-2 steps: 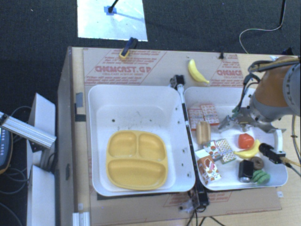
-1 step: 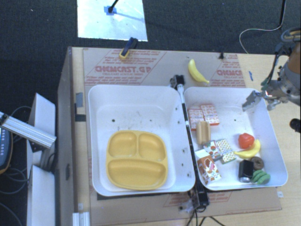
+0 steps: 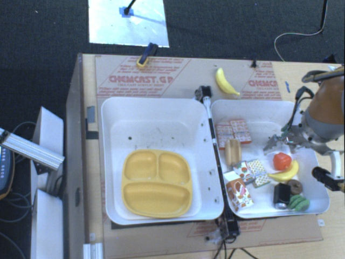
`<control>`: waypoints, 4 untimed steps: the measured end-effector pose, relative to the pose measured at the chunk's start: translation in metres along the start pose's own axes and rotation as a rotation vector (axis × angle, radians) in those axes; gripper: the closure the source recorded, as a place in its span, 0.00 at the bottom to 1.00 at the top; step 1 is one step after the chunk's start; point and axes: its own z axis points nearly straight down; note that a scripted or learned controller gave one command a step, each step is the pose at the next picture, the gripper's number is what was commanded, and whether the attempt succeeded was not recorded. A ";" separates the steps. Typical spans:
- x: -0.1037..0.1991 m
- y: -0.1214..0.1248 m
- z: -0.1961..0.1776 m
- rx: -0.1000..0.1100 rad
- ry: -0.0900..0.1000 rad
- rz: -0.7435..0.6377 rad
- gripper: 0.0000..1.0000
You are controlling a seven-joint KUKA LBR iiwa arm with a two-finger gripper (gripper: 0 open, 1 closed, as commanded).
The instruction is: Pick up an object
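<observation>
Two white bins (image 3: 161,109) sat side by side on the surface. The gripper (image 3: 276,141) hung low in the right one, just beside the tomato (image 3: 282,161) (a banana (image 3: 287,172) touched it). I could not tell how its grip stood. Nothing was picked up yet.

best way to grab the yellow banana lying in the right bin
Grip the curved yellow banana across its thick middle, coming straight down. It lies flat, ends running left to right. The red tomato-like ball sits tight against its upper side, so the gripper fingers may nudge it; the lower side looks freer.
</observation>
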 end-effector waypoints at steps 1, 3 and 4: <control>0.000 -0.047 0.017 -0.002 -0.001 0.000 0.00; 0.000 -0.046 0.006 -0.005 -0.001 -0.001 0.00; 0.017 0.013 -0.002 -0.004 -0.001 -0.003 0.00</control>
